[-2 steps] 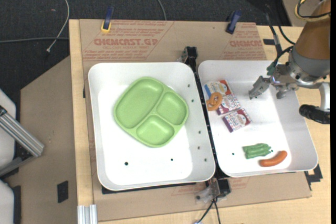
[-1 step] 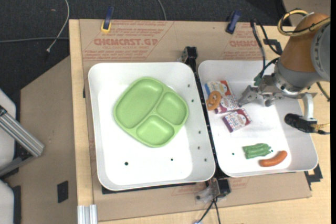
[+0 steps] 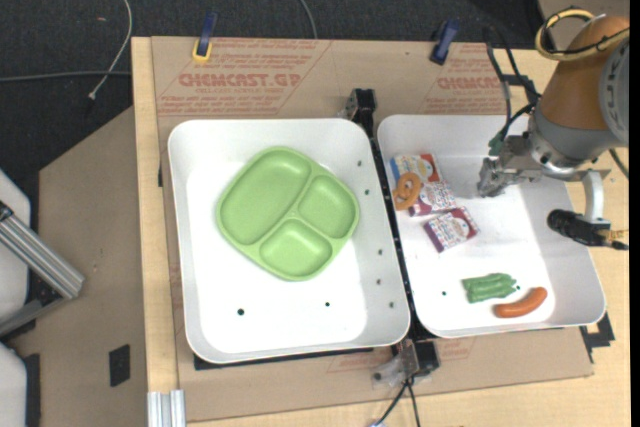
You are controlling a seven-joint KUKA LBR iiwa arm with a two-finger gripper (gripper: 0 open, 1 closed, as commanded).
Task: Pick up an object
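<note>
Camera view had the gripper point(image 3: 492, 177) low in the right bin point(image 3: 570, 310), finger state couldn't tell, nothing visibly held, just right of the donut point(image 3: 407, 188) and packets point(image 3: 447, 229).

Grey arm with orange band reaching in from the right, hand point(image 3: 493, 177) pointing down
</note>
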